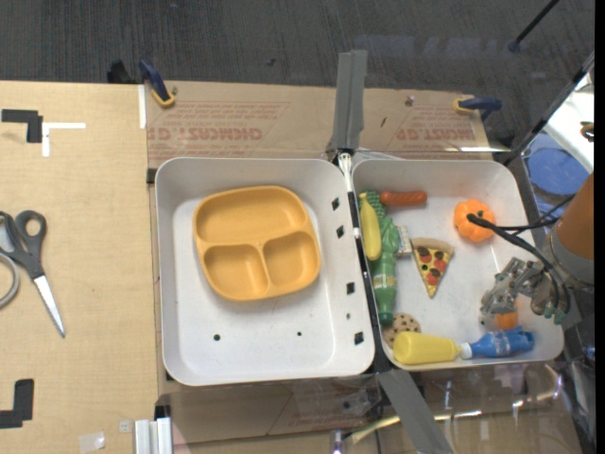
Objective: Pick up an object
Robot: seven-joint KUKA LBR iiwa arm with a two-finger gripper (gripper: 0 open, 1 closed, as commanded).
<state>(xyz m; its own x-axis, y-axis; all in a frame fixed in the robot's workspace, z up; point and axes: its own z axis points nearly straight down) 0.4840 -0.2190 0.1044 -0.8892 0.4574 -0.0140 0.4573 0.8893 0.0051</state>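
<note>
From my feed, the gripper (510, 291) sits low over the right part of the right bin (444, 173), near the frame's right edge. I cannot tell how far it is opened; it is a blur of metal and I see nothing clearly in its hold. Just below it lies a small orange piece (508, 320), touching or nearly touching it. Below that, along the bin's lower wall, a blue bottle (504, 344) lies on its side next to a yellow bottle (425, 349). A cookie (405, 323) sits just above the yellow one. Up the bin's left wall lie a green bottle (384, 272) and a corn cob (370, 232). A hot dog (404, 198) is at the top, an orange pumpkin (474, 221) to its right, and a pizza slice (432, 264) mid-bin. The left bin (180, 282) holds a yellow divided plate (256, 241). Scissors (33, 258) lie on the counter (76, 348) at the left of the frame.
</note>
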